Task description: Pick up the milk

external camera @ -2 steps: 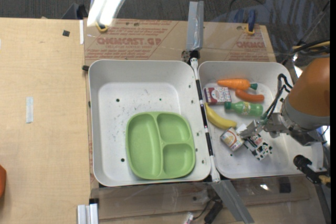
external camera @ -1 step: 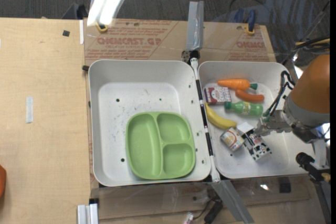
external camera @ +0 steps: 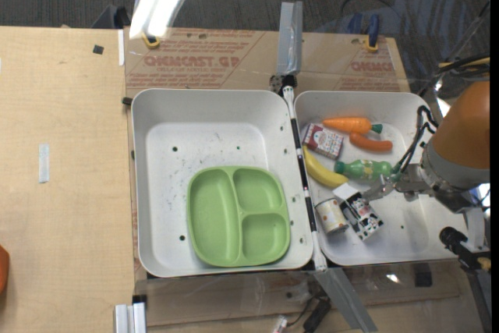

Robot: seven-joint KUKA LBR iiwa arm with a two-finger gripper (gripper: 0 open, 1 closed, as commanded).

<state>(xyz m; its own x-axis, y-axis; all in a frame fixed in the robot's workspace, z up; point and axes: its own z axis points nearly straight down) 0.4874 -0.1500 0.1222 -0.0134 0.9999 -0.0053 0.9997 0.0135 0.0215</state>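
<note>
Camera view is taken from above the counter (external camera: 62, 168), a pale wooden surface seen at the far left. Two shallow white bins are set side by side on it, with a brown cardboard sheet (external camera: 257, 58) lying behind them.

The left bin (external camera: 156, 168) is occupied by a light green divided plate (external camera: 239, 215) with three compartments, placed toward the near right corner of that bin. Dark specks are scattered on the bin floor to the left of the plate.

The right bin (external camera: 405, 238) is filled with several items. At its left side a red and white carton (external camera: 323, 141) is seen lying flat, and just below it a yellow banana (external camera: 322, 170) is laid at a slant along the bin's left wall. Behind them, an orange carrot (external camera: 349, 124) with a green stem end is found, and a small orange-red sausage-shaped piece (external camera: 370, 141) is lying just beside it. A green bottle (external camera: 365, 168) is laid on its side near the middle of the bin. Near the front, a small can (external camera: 330, 215) is lying tipped over, and touching it on the right is the milk (external camera: 363, 215), a small white carton with dark print, lying on the bin floor.

The tool (external camera: 387, 185) is positioned just above and to the right of the milk, near the bottle's right end. Whether it is released or clenched cannot be told. The grey arm (external camera: 460, 168) with its orange band is reaching in from the right.
</note>
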